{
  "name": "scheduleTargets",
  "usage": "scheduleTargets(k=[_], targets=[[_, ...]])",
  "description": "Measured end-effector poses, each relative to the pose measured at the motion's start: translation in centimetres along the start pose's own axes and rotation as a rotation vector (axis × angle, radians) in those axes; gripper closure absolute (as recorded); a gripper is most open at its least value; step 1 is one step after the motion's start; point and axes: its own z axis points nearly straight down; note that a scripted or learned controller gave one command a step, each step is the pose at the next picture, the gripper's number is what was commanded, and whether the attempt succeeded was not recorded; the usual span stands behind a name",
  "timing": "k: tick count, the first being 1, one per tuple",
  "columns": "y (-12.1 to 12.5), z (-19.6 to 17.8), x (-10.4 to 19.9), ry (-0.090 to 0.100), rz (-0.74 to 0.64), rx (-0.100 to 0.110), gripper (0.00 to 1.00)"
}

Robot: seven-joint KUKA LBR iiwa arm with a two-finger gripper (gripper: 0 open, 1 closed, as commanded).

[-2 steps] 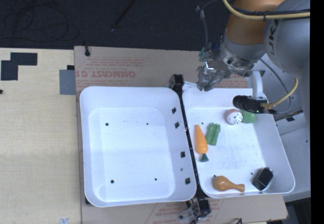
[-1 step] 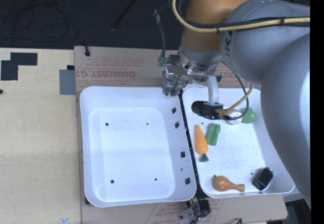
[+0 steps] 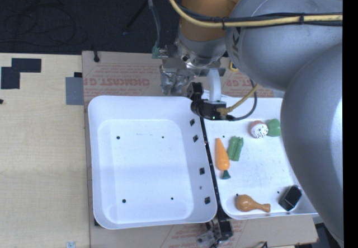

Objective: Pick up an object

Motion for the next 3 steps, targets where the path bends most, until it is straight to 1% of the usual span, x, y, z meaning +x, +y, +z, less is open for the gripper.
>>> scheduleTargets(k=[1, 2, 3], targets=[[-0.1, 4.1, 7.1, -0.002, 0.000, 0.008, 1.00], [0.0, 2.8, 10.3, -0.002, 0.003, 0.003, 1.00], [0.2, -10.2, 10.0, 0.001, 0.005, -0.008, 1.00]])
